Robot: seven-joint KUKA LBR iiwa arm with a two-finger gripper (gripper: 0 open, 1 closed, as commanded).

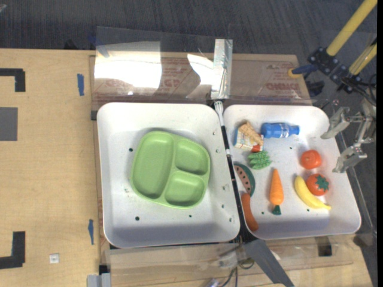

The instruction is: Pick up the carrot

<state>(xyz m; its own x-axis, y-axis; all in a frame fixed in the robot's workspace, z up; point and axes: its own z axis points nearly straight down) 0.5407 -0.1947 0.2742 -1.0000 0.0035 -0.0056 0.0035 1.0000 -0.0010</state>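
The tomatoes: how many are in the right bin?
2. One tomato lies near the bin's right side; the other tomato is just below it, touching the banana. None seems hidden.

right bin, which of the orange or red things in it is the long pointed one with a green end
The carrot, lying mid-bin with its green end toward the near rim. The two tomatoes to its right are round, and the banana is yellow.

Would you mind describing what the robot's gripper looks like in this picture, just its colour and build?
At the right edge, beside the right bin, the gripper is bare silvery-grey metal: two slim angular fingers on an open skeletal frame of thin struts. No markings or cables can be made out on it.
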